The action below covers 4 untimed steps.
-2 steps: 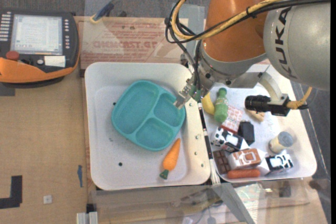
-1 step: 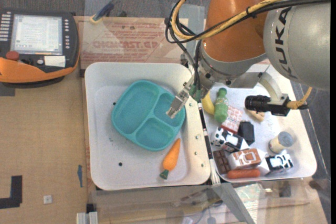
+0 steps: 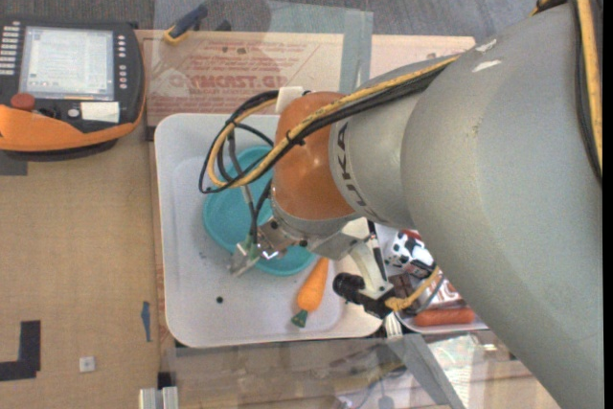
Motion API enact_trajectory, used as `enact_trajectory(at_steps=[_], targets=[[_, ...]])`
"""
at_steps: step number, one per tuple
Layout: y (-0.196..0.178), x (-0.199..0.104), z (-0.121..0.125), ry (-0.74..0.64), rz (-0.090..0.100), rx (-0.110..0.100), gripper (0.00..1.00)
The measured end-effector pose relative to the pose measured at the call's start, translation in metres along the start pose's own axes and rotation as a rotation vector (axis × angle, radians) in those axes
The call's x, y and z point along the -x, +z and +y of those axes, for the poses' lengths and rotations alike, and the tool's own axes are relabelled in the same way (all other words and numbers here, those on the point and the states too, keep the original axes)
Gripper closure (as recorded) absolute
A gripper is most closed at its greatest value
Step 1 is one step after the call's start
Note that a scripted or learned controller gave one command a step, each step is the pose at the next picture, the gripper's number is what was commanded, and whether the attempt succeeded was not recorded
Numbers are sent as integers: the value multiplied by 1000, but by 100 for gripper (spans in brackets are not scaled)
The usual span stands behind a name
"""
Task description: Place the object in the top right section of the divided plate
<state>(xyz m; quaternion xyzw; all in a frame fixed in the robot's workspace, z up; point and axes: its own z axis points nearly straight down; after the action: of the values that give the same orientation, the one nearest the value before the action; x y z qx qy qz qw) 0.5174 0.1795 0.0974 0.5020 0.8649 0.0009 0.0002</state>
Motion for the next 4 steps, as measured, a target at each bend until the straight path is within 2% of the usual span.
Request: enact_trajectory(at_steps=[1, 2, 3, 4], targets=[[-9, -9, 0, -9, 16, -7, 100], [-113, 41, 37, -227, 10, -9, 100], [-116, 61, 46, -328, 31, -16, 100], [-126, 59, 47, -332, 31, -16, 100]])
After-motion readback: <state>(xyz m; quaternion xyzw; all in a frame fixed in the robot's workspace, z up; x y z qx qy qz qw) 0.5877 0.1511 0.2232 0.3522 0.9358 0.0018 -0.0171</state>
